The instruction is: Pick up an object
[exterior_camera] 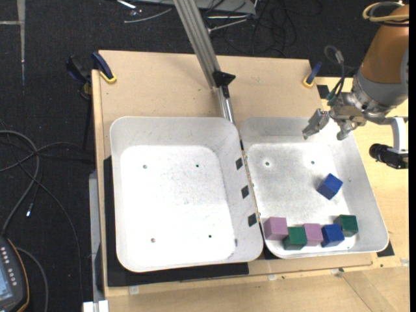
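We see two shallow white bins side by side on the bench; the left bin fills the middle-left of the frame, and the right bin sits in the middle-right, their inner edges meeting. All the blocks lie in the right bin; a lone blue block rests tilted in its right-centre, apart from the others. Along the bin's lower edge runs a tight row; from left to right, a purple block, a dark green block, a pink block, a second blue block and a second green block, each touching or just beside its neighbour. The gripper hangs at the upper right of the frame, over the right bin's upper rim; its two fingers are spread apart with nothing between them; it stands well apart from the lone blue block below it.
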